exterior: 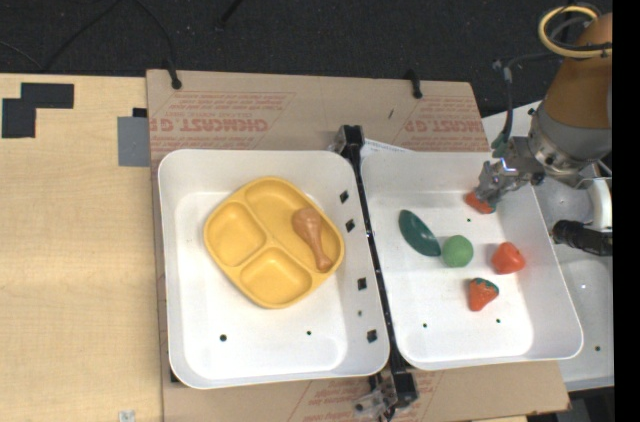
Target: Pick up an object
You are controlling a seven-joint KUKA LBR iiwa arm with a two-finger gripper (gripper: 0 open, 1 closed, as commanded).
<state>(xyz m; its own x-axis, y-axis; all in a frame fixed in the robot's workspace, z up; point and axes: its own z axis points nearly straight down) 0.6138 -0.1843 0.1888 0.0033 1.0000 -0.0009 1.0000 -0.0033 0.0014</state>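
The right bin holds a dark green leaf-shaped piece, a green ball, an orange-red piece and a strawberry. A small red object lies near the bin's far right side. My gripper hangs right over that red object, its tip touching or just above it. The arm comes in from the right with its orange band above the wrist.
The left bin carries a yellow divided plate with a tan drumstick in its right compartment. A black divider runs between the bins. Cardboard lies under both, and a wooden bench stretches to the left.
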